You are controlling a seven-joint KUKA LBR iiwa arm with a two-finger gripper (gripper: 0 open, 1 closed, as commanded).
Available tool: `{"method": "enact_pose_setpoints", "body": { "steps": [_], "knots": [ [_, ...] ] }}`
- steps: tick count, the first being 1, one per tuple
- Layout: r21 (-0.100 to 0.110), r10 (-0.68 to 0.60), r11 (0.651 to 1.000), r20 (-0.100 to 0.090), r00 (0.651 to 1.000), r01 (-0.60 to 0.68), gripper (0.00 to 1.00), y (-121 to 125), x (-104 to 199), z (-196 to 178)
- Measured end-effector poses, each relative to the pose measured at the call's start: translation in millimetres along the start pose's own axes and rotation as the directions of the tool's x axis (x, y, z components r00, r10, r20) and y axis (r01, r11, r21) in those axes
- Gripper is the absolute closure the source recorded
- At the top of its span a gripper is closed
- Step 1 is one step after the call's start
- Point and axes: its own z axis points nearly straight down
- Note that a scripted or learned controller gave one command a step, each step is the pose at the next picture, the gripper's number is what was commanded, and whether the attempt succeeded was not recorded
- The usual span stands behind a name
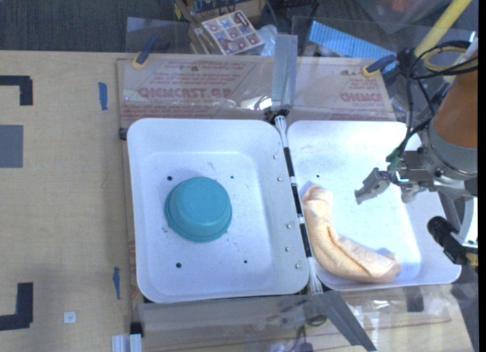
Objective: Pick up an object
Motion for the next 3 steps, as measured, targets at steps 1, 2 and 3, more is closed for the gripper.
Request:
{"method": "enact_pose_setpoints", "body": {
  "steps": [1, 2, 3],
  "knots": [
    [-0.004, 0.088, 0.996, 0.001, 0.996, -0.088, 0.00, 27, 3, -71],
    [0.001, 0.371, 0.929, 0.001, 0.929, -0.371, 0.00, -17, 9, -87],
    [0.001, 0.450, 0.893, 0.001, 0.893, -0.450, 0.00, 49, 86, 39]
  ]
}}
